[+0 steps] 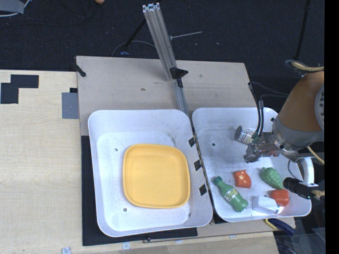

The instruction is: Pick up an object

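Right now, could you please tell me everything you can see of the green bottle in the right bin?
The green bottle is small, glossy and plastic-looking, with a darker green cap and a pale label band around its middle. It lies on its side on the floor of the right bin, near the front left corner, cap pointing up-left toward the divider. It appears to touch nothing else; the red block sits just beyond it.

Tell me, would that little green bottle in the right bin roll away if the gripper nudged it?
Probably. The green bottle lies on its side on the right bin's smooth floor, and its rounded body looks free to roll. It seems small and likely light, so a nudge may also spin it. Its narrow neck might make it curve rather than roll straight.
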